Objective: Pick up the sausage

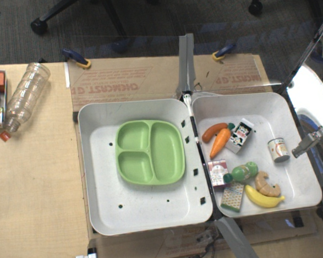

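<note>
The sausage [213, 131] is a short, curved, red-orange piece lying in the upper left part of the right bin [293, 116]. It touches an orange carrot [221, 142] just below it. My gripper [311, 143] is at the right rim of that bin, far to the right of the sausage and just right of a small can [277, 149]. Only a grey part of the gripper shows at the view's edge, and nothing is seen held in it.
A milk carton [241, 135], red box [217, 168], green fruit [242, 173], banana [264, 197], pastry [268, 184] and green packet [232, 197] crowd the right bin. The left bin [98, 174] holds a green divided plate [151, 152]. A plastic bottle [25, 95] lies on the bench at the far left.
</note>
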You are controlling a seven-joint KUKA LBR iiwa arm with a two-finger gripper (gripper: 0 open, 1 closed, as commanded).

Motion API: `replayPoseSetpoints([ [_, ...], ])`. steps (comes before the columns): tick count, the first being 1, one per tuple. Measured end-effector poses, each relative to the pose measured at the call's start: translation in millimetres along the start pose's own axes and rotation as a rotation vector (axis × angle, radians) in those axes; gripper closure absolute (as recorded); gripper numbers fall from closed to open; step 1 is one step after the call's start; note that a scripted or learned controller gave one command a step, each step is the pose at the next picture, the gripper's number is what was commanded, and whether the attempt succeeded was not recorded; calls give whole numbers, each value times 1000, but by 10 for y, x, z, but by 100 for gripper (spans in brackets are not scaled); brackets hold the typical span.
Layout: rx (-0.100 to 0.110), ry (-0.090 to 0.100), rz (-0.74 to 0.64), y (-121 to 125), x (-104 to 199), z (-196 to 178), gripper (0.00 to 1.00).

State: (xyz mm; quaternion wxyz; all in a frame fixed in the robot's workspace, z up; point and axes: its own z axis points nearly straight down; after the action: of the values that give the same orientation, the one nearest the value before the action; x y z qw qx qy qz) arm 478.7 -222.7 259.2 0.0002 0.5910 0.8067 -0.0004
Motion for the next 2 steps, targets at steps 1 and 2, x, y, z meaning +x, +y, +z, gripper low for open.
replayPoseSetpoints([
  [1, 0, 0, 0, 0, 0, 0, 0],
  [2, 0, 0, 0, 0, 0, 0, 0],
])
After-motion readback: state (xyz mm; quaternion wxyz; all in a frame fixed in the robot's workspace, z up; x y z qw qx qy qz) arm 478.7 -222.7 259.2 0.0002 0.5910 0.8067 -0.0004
